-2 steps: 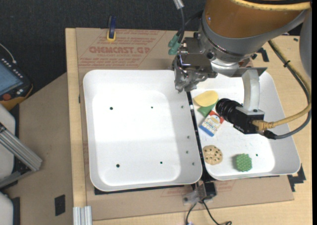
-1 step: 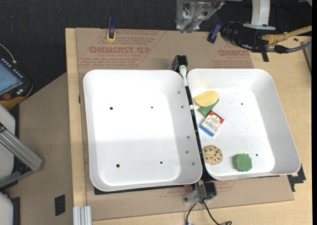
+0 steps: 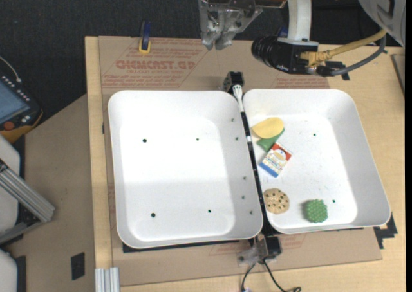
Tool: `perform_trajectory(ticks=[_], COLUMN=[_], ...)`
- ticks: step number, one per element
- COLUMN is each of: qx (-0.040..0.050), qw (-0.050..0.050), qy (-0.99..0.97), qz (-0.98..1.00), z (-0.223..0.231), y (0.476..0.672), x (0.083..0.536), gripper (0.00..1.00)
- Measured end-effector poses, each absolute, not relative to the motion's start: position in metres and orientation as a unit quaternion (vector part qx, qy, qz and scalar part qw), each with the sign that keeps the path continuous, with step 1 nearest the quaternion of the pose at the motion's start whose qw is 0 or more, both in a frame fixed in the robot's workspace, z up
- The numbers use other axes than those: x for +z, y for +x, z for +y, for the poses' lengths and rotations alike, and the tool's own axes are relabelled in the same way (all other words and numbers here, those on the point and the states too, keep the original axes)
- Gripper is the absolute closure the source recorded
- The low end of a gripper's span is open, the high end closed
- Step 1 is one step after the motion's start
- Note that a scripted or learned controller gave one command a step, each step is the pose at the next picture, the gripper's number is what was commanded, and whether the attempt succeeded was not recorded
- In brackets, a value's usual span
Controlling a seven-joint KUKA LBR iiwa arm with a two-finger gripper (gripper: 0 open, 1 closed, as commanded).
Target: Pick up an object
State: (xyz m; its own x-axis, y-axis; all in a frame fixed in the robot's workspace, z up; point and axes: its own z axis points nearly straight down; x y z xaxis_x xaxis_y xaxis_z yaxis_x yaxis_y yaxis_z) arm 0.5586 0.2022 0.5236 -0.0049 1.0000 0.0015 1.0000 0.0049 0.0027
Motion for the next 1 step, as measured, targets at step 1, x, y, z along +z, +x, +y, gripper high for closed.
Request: perform_trajectory(ticks=[1], qx=[-0.0039], qw=[-0.002], qy=[0.706], qz=[0.708], z=[0.2257], y=[0.5845], x=[0.4623], gripper=[1.0])
